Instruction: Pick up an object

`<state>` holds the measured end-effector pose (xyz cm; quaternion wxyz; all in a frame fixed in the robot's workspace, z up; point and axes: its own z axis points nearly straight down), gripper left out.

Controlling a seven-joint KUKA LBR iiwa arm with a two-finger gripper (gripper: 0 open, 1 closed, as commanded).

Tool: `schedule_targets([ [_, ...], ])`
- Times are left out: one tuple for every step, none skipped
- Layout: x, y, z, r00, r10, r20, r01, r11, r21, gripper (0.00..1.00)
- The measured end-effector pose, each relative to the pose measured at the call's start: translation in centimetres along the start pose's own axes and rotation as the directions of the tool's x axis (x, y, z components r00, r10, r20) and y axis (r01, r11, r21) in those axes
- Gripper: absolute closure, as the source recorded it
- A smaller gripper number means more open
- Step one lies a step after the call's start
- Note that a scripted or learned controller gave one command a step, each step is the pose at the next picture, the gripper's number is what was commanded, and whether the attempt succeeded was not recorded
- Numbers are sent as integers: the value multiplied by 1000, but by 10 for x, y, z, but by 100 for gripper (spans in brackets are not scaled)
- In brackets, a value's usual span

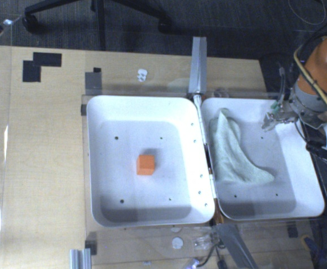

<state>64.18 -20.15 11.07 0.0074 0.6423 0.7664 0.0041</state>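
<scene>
Orange block (146,165) in left bin (104,150), well apart from claw (271,120) over right bin (303,178); claw's state unclear.

Two shallow white bins side by side on one wooden bench (40,150): left bin (104,167), right bin (303,198). One orange cube (146,165) in the left. One crumpled pale cloth (233,153) in the right. One arm with one gripper (271,120) over the right bin's far corner. One black L-shaped tape mark (40,65) on the bench
</scene>
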Motion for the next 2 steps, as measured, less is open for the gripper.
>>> schedule_targets([
  [-2,-8,-43,982,191,-1,-191,981,11,100],
  [5,11,-90,874,487,3,-487,873,12,100],
])
